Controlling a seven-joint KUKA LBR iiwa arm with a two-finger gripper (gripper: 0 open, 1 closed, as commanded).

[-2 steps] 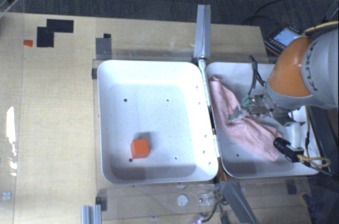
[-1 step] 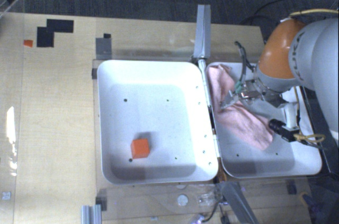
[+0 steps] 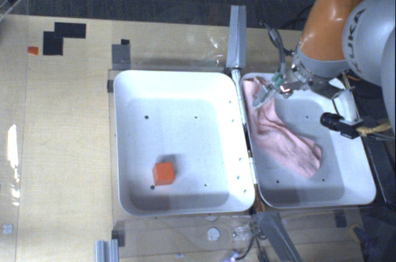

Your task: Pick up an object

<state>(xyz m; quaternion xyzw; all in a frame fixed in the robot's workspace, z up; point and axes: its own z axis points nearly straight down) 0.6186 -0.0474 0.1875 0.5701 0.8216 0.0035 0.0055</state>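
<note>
A pale wooden worktop [image 3: 62,149] carries two white bins. In the left bin [image 3: 179,84] an orange block [image 3: 164,173] lies near the front. In the right bin [image 3: 359,192] lies a crumpled pink cloth [image 3: 284,143]; the gripper [image 3: 274,88] is at its top corner, apparently pinching a fold. Lifting straight and slowly should keep hold.

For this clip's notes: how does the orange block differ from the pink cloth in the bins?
The orange block is small, compact and rigid-looking with flat faces; the pink cloth is far larger, soft and crumpled. The block lies alone in the left bin, well away from the arm; the cloth sprawls across the right bin, with the claw at its upper corner. Both rest on a white bin floor.
</note>
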